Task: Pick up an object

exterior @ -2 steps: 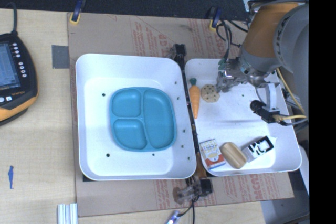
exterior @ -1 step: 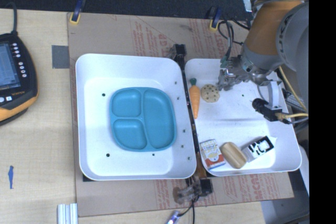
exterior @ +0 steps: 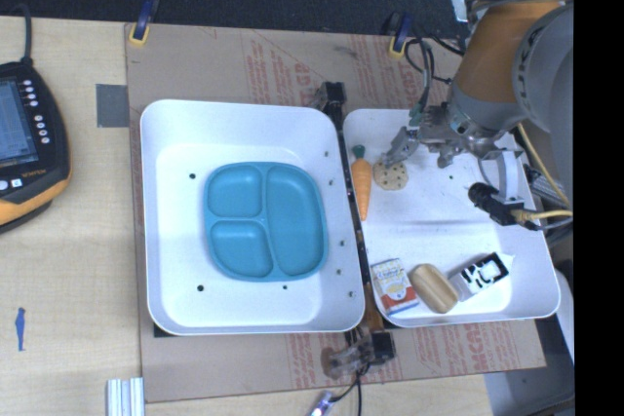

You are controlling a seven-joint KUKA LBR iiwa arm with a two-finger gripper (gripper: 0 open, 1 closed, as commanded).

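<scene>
Two shallow white plastic bins side by side on a brown cardboard sheet laid over the pale wooden surface [exterior: 78, 287]. Left bin [exterior: 171, 297] holding a light blue divided plastic plate [exterior: 264, 220] with three compartments, lying flat near the middle. Right bin [exterior: 531, 302] holding several small items: an orange toy carrot [exterior: 362, 187] with a green top, lying lengthwise just beside the bin's left wall; a round tan cookie with dark chips [exterior: 391, 176] just to the carrot's right, near the bin's far end; a small white carton with a red and orange label [exterior: 390, 284] at the near left corner; a tan bread-roll-shaped piece [exterior: 433, 287] touching or just beside the carton; a black and white rectangular block [exterior: 483, 272] just to the right of the roll. Grey arm with orange band reaching in from the right, wrist over the far part of the right bin. Gripper [exterior: 408, 143] low over the bin floor, just above and to the right of the cookie, dark fingers pointing toward it. Cannot tell how far open the fingers are; nothing visibly held between them. Black and orange handheld controller [exterior: 24, 141] on the surface at the far left.
</scene>
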